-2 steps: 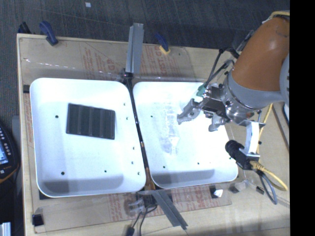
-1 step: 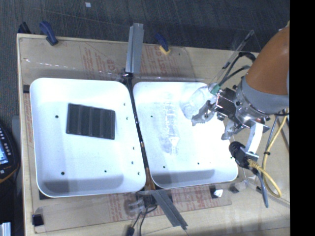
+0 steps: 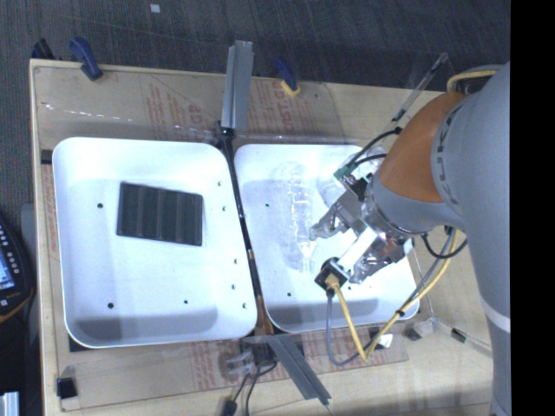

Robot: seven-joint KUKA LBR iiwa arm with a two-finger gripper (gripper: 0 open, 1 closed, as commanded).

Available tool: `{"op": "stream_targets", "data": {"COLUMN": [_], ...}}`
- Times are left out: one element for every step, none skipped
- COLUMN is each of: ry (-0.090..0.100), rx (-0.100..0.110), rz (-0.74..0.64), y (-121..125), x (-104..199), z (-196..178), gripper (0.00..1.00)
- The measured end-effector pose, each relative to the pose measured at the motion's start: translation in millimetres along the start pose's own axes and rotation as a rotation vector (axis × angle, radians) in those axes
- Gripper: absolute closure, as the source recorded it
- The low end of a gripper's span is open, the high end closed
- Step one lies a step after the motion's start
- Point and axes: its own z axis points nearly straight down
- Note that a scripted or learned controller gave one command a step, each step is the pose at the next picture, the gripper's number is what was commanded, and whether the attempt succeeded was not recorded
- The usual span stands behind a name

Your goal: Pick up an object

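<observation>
While the end effector (image 3: 334,232) is lowered beside a clear plastic item (image 3: 299,211), finger state cannot be told; slippage may be caused by its slick surface.

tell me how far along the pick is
Done: the arm has reached into the right bin, with the hand beside a clear plastic item. No grasp is visible. The dark ridged pad lies in the left bin. Left: grip and lift.
</observation>
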Motion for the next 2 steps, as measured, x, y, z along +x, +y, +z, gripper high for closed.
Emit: {"op": "stream_targets", "data": {"ry": [0.001, 0.001], "rx": [-0.004, 0.001], "rz": [-0.435, -0.037], "y": [97.7, 69.0], "x": [-15.3, -40.9], "z": [-42.9, 26.0], "gripper": [0.0, 0.0]}}
